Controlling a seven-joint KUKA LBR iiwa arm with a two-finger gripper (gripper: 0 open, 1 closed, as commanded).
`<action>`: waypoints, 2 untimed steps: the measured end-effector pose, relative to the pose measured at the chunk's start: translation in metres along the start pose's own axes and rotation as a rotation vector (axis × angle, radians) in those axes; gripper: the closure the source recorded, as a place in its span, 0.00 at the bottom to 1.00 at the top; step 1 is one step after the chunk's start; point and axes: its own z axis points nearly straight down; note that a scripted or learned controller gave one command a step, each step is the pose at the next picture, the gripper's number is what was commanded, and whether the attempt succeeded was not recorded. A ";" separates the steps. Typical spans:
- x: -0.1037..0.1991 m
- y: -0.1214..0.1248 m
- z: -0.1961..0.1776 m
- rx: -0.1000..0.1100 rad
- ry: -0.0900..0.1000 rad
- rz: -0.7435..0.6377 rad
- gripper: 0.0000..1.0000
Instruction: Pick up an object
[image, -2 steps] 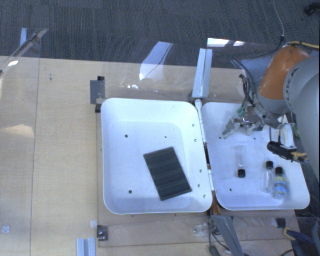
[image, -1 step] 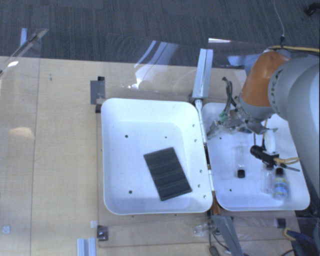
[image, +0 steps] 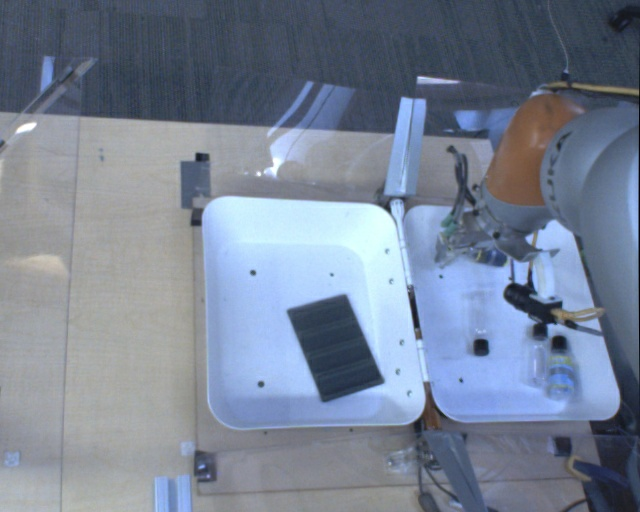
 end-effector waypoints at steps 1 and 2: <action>0.000 0.000 0.000 0.000 0.000 0.000 0.00; -0.059 0.004 0.014 0.053 0.027 0.004 0.00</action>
